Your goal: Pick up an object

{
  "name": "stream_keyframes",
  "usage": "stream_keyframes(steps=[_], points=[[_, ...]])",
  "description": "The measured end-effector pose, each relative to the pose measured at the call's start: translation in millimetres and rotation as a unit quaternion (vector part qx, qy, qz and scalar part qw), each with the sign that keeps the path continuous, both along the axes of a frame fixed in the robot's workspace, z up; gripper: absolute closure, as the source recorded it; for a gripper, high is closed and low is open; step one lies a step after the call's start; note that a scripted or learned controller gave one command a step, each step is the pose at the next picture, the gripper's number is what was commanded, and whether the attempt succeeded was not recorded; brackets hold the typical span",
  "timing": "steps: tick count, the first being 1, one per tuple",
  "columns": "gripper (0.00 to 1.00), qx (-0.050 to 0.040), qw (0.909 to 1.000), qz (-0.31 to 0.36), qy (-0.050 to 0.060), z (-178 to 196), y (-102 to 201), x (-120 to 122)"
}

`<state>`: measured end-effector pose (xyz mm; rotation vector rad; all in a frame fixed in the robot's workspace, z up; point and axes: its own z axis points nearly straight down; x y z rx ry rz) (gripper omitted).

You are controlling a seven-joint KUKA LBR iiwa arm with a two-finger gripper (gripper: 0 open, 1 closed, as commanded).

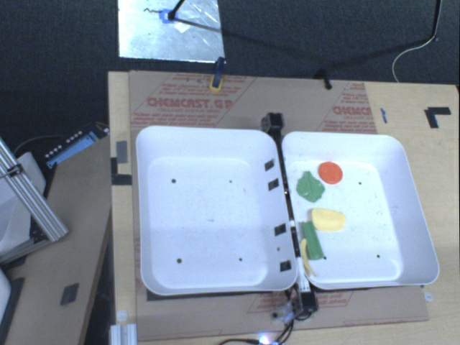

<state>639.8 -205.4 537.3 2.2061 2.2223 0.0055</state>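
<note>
Measured from the divider [286,192] between the bins, the left bin [208,214] offers open floor throughout. Right of it, an orange disc [330,172], green piece [310,185], yellow piece [328,219] and green strip [312,240] crowd the near side; the right bin's [402,214] far half lies open.

Counter fixtures and surroundings, overhead view

Two shallow white bins: left bin [208,214] and right bin [402,214], touching along a black hinged seam [284,192]; both on a printed cardboard sheet [187,99] covering the counter [445,185]. Yellow-and-blue clamp [216,77] at the sheet's far edge. Silver foil square [144,20] on dark carpet [57,49] beyond. White cable [417,45] at upper right. Aluminium frame rail [29,200] at left.
</note>
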Motion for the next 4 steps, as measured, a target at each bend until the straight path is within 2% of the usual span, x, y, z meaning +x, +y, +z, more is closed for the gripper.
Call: stream_keyframes(steps=[1, 2, 3, 4], points=[[1.00, 0.0027, 1.0000, -0.004, 0.006, -3, -1, -103], [1.00, 0.0021, 1.0000, -0.004, 0.004, -2, -1, -155], [1.00, 0.0009, 1.0000, -0.001, 0.003, -2, -1, -120], [1.00, 0.0018, 1.0000, -0.003, 0.003, -2, -1, -154]])
